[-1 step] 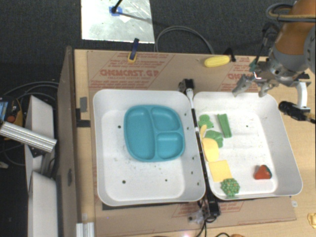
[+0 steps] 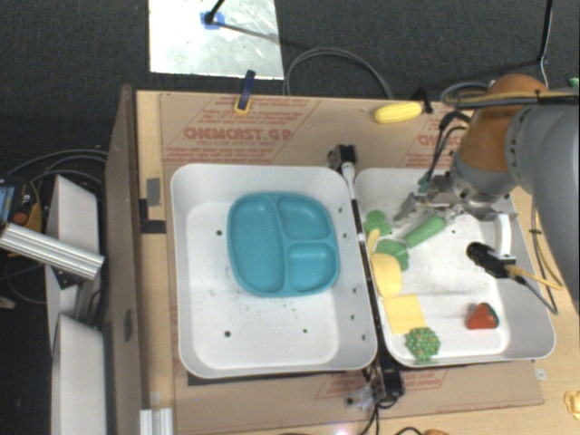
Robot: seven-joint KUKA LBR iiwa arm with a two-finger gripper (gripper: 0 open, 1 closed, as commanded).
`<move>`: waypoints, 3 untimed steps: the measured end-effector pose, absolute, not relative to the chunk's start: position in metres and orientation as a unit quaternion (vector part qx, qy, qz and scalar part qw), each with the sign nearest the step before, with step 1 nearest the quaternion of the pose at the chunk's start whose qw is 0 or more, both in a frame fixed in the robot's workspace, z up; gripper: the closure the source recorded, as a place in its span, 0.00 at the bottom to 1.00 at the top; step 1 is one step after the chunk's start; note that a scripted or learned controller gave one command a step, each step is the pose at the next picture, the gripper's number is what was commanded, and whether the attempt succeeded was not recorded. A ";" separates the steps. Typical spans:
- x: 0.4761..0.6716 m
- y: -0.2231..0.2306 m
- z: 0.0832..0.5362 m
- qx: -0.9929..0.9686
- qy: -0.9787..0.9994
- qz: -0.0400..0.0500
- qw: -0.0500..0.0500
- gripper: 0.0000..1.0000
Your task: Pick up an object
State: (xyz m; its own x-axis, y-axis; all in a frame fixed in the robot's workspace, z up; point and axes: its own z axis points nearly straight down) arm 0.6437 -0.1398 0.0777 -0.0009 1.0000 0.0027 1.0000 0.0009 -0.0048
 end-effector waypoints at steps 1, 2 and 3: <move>0.611 -0.133 0.130 -0.707 -0.707 0.000 0.000 0.00; 0.614 -0.184 0.083 -0.708 -0.707 0.000 -0.001 0.00; 0.616 -0.181 0.096 -0.707 -0.708 -0.002 -0.003 1.00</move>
State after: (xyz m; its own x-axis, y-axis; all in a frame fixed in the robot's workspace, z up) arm 0.6157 -0.1811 0.0961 -0.0017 1.0000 -0.0014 1.0000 0.0017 0.0059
